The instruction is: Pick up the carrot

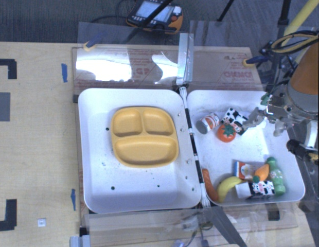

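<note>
Judged approach step. Noted grey two-finger gripper (273, 118) above the right white bin (298, 195), well apart from the small orange green-topped plastic carrot (261, 172) near the front wall. Could not tell grip state. Next: reposition over carrot, descend.

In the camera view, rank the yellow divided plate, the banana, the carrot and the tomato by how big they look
1. yellow divided plate, by far the largest
2. banana
3. carrot and tomato: they look about alike, so no ranking; the carrot is also partly hidden in clutter.
</note>
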You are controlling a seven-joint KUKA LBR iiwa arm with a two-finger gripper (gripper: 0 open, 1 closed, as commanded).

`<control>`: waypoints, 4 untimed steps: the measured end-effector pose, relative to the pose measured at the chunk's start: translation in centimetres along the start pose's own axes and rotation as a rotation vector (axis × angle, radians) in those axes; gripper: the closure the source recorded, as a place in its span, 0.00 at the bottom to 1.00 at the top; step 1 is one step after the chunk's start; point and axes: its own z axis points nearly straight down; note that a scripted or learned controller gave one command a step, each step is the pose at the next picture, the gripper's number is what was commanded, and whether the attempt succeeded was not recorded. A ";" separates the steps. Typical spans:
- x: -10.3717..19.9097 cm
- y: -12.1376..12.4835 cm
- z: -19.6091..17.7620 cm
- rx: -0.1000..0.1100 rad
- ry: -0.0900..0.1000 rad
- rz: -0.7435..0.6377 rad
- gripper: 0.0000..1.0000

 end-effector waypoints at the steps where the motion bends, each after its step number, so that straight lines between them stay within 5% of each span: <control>1: -4.4 -6.4 7.6 -0.003 0.013 0.013 0.00; 2: -4.6 -7.9 8.0 -0.019 0.002 -0.213 0.00; 3: -4.6 -7.5 6.9 -0.030 -0.001 -0.211 1.00; 4: 2.9 -10.3 -5.0 -0.004 -0.003 -0.288 1.00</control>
